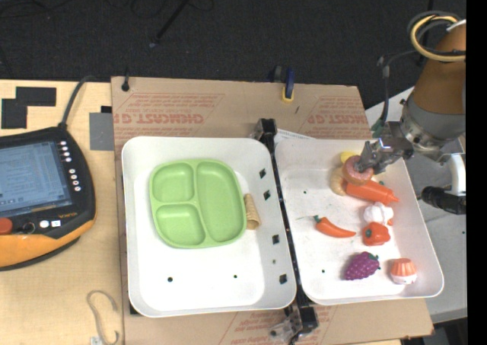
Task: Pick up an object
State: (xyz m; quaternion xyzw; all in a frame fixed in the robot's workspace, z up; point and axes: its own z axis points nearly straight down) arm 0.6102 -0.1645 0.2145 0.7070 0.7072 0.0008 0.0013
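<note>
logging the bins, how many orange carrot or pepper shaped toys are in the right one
2: a large carrot by the gripper near the bin's top, and a small chili pepper mid-bin. More may hide under the gripper.

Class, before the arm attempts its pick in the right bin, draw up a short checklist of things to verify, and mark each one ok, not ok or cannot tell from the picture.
1. Gripper over the right bin: ok.
2. Gripper above a toy: ok, it hangs by the pink ring and big carrot.
3. Toy between the fingers: cannot tell.
4. Target apart from its neighbours: not ok, the ring, carrot and a yellow piece crowd together.
5. Easier targets free: ok, the small carrot and grapes lie apart.
</note>
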